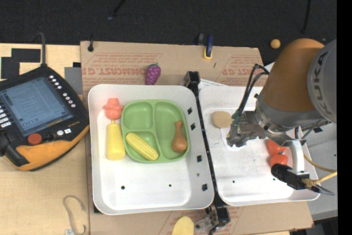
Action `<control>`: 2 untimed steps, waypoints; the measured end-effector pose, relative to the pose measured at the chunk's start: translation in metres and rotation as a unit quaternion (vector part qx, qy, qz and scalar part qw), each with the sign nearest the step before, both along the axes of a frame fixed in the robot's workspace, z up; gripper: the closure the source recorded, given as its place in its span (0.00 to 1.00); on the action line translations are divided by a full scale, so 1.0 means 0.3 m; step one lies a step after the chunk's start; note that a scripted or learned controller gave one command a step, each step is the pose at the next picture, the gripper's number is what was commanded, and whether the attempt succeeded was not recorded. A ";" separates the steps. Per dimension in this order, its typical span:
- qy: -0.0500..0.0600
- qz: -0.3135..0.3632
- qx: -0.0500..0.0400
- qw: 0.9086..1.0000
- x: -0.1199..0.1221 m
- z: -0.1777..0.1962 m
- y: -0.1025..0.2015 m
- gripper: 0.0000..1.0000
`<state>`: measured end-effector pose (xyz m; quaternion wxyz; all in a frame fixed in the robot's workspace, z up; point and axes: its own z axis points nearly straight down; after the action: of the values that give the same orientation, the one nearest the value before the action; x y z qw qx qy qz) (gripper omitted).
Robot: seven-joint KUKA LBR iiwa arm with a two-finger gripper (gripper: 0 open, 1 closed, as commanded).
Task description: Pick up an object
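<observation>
The cardboard [170, 63] under the two bins carries red print, upside down and not fully legible, and "KU" shows on the arm [324, 82]. The left bin [143, 195] holds one green tray [154, 115] with one corn cob [142, 146] and one drumstick [179, 137], plus one yellow bottle [115, 140] and one pink toy [113, 109]. In the right bin [247, 184], the gripper [236, 137] sits low beside one tan disc [221, 119], finger state indeterminate; one orange item [276, 154] lies near the arm.

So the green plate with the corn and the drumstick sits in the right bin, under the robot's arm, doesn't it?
Not quite. The camera view shows the green plate, with the corn and the drumstick on it, in the left bin. The arm reaches over the right bin.
</observation>
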<state>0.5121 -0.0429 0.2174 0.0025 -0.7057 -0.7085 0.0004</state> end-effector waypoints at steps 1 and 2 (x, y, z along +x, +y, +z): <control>-0.001 0.000 0.000 1.000 0.040 -0.012 0.185 1.00; -0.001 -0.002 -0.001 1.000 0.034 0.061 0.235 1.00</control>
<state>0.5222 0.0276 0.2356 0.0009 -0.7068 -0.7074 0.0002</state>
